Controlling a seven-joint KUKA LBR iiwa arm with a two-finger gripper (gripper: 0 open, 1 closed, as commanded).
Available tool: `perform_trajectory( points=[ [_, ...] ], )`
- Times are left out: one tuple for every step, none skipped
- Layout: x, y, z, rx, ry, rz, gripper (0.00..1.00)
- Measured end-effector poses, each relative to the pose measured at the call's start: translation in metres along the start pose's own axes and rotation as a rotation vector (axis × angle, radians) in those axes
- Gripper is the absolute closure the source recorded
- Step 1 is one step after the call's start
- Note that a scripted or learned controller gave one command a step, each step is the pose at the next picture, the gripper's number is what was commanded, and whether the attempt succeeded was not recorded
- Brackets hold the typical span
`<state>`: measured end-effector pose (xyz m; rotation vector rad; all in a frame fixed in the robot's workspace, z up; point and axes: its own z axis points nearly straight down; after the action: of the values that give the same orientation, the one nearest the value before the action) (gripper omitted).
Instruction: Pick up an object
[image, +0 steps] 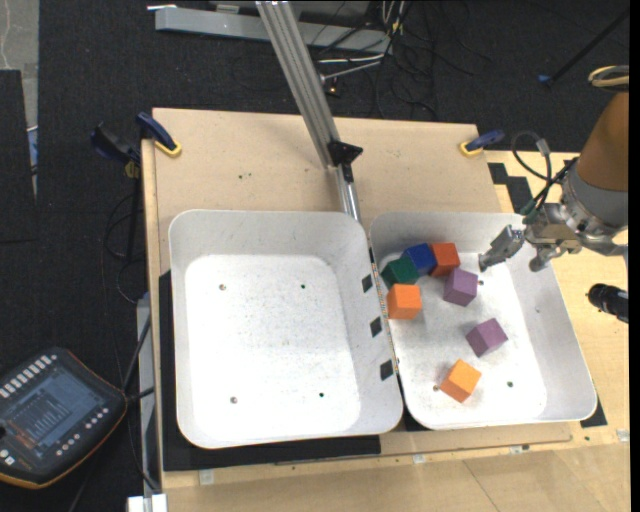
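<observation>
End effector (517, 252) hovers over right bin (560, 330), upper right part, two fingers spread apart, nothing between them. Cubes sit in that bin: blue (421, 257), red-orange (445, 257), green (403, 270) clustered touching, orange cube (404, 300) just below; purple cube (461, 287) near fingertips, edges turned diagonal; second purple (486, 336), second orange (461, 381) lower, both skewed, no long axis

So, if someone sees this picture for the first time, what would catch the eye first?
Probably the cluster of small coloured cubes in the right white bin: a blue cube, a green cube and two orange cubes crowd its upper left, with two purple cubes and another orange cube spread below. Next, the grey two-finger gripper reaching over that bin's upper right edge. The left white bin beside it looks plain by comparison.
</observation>
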<state>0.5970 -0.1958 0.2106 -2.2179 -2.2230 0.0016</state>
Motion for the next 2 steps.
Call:
perform_trajectory(
  points=[
    [0.000, 0.000, 0.000, 0.000, 0.000, 0.000, 0.00],
    [0.001, 0.002, 0.043, 0.002, 0.000, 0.002, 0.00]
  ],
)
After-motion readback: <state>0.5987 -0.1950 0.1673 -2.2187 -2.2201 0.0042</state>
